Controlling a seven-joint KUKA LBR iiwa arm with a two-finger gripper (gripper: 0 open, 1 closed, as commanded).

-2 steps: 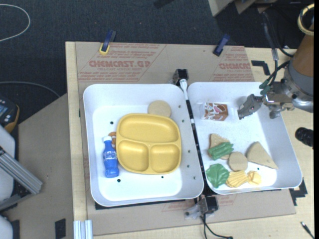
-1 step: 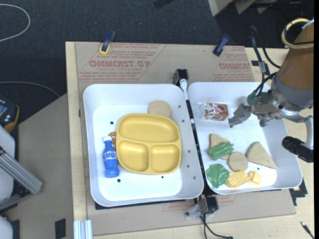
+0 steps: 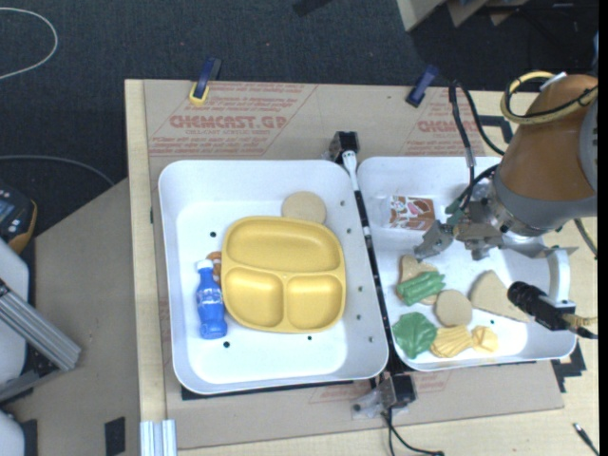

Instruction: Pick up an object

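Note:
My gripper (image 3: 443, 239) hangs over the right bin (image 3: 372, 174), in its middle. It sits just right of a small brown-and-white packet (image 3: 410, 212) and above a pale wedge (image 3: 410, 267) and a green leafy piece (image 3: 420, 286). I see nothing held in it. Further toy food lies toward the bin's front: a round tan biscuit (image 3: 453, 307), a tan triangular slice (image 3: 488, 293), a second green piece (image 3: 413, 332), a yellow ridged chip (image 3: 450, 343) and a yellow cheese bit (image 3: 485, 338).
The left bin (image 3: 180, 255) holds a yellow divided plate (image 3: 283, 274), a blue bottle (image 3: 210, 302) lying beside it and a round tan disc (image 3: 304, 207) behind it. A black cable fitting (image 3: 537, 304) crosses the right bin's right side. Clamps sit at the board's far edge.

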